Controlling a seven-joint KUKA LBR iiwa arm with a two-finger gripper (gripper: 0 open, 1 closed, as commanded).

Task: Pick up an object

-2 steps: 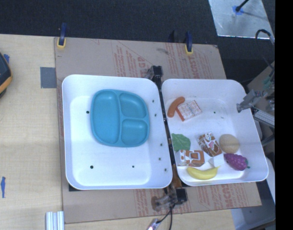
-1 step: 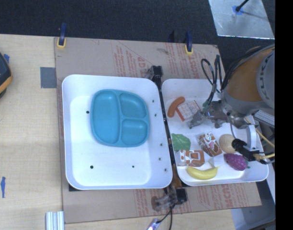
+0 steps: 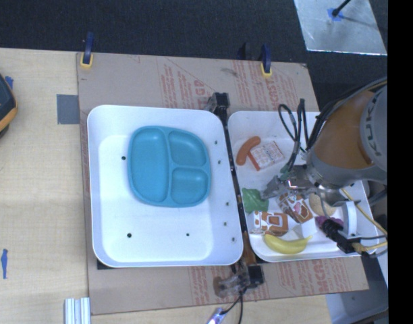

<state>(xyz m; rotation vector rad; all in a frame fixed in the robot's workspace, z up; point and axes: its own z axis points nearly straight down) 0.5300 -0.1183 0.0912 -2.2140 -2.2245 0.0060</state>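
My gripper (image 3: 285,189) is down in the right bin (image 3: 241,123), among a heap of small toy foods. Just left of it lies a green leafy piece (image 3: 254,199). Below it sit a brown and white patterned piece (image 3: 274,222) and a yellow banana (image 3: 286,244). An orange-red sausage (image 3: 247,150) and a small white and red card (image 3: 266,154) lie further back in the same bin. The arm's grey body and orange band hang over the bin's right side and hide what is under them.
The left bin (image 3: 105,201) holds a blue divided plate (image 3: 169,165) in its far half. Both bins rest on a cardboard sheet (image 3: 159,79) clamped to the wooden bench. An orange and black device (image 3: 0,106) sits at the far left edge.
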